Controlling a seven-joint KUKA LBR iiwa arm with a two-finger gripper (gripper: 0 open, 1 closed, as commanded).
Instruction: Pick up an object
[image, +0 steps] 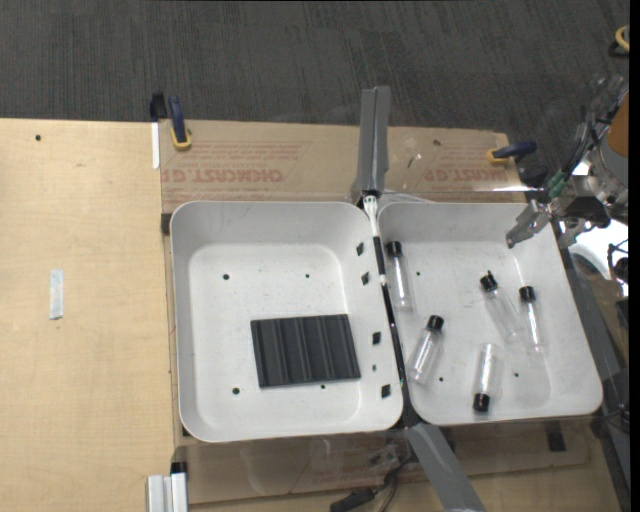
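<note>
Several clear vials with black caps lie scattered in the right bin (575, 400): one by the left wall (399, 278), one nearer the middle (427, 346), one toward the front (484, 372), and a pair to the right (505, 310) (531, 318). A black ribbed block (304, 350) lies flat in the left bin (200, 330). My gripper (538, 236) hangs above the far right corner of the right bin, open, with nothing between its fingers. It is well apart from every vial.
A grey divider post (374, 140) rises between the bins at the back. Blue and yellow clamps (176, 124) (510, 153) hold cardboard behind the bins. Cables and arm hardware (600, 150) crowd the right edge. A wooden tabletop (80, 300) lies to the left.
</note>
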